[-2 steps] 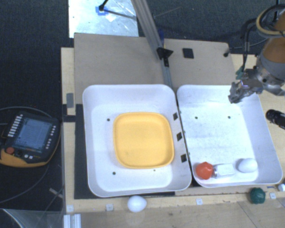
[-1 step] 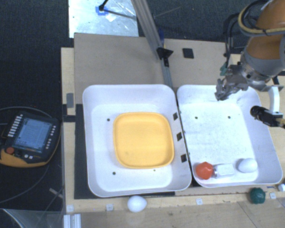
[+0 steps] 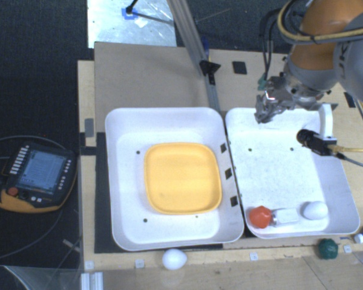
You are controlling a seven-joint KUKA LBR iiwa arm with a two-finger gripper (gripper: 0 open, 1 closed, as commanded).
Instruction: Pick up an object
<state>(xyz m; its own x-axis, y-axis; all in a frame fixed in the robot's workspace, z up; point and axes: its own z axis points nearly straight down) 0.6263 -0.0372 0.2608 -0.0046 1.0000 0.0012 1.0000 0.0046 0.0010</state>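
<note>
A yellow square plate [image 3: 183, 177] lies in the left bin [image 3: 124, 132]. Along the near edge of the right bin [image 3: 284, 156] sit a red-orange ball [image 3: 260, 217], a small white block [image 3: 285, 216] and a white egg-shaped object [image 3: 315, 210]. My gripper [image 3: 265, 115] hangs over the far left corner of the right bin, well away from those three things. Nothing shows beneath it.
A white egg shape [image 3: 174, 259] and a dark green ball [image 3: 327, 248] rest on the bench in front of the bins. A teach pendant [image 3: 35, 175] lies on the floor at the left. A black cable connector [image 3: 311, 141] juts over the right bin.
</note>
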